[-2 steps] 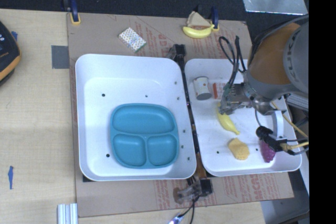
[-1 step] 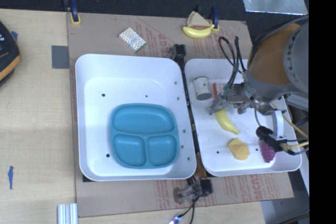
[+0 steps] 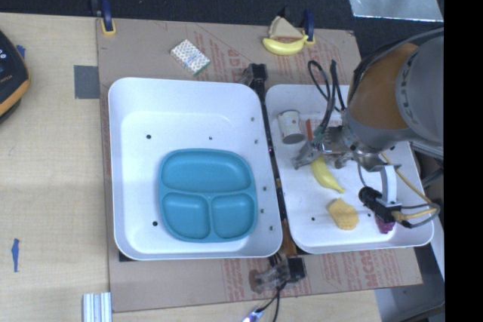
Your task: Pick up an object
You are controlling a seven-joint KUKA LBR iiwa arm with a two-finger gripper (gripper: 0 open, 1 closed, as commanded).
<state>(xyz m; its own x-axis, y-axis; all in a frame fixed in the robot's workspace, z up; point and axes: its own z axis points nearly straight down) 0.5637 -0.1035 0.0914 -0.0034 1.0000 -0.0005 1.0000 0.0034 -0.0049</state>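
My gripper [image 3: 313,153] hangs low over the middle of the right bin [image 3: 302,237], on the grey arm that reaches in from the right. Just below and to the right of it lies a small yellow banana [image 3: 326,174], its upper end close to the gripper. I cannot tell whether they touch. A lumpy yellow piece [image 3: 343,214] rests nearer the front of the bin. A short grey-and-white cylinder [image 3: 290,126] stands at the back left, with a small red bit [image 3: 308,129] beside it.
The left bin [image 3: 128,109] holds a blue divided plate [image 3: 207,193]. On the bench behind the bins lie a yellow banana-shaped toy [image 3: 284,44] and a small patterned block [image 3: 189,56]. A yellow-and-black device [image 3: 9,75] sits at the far left edge.
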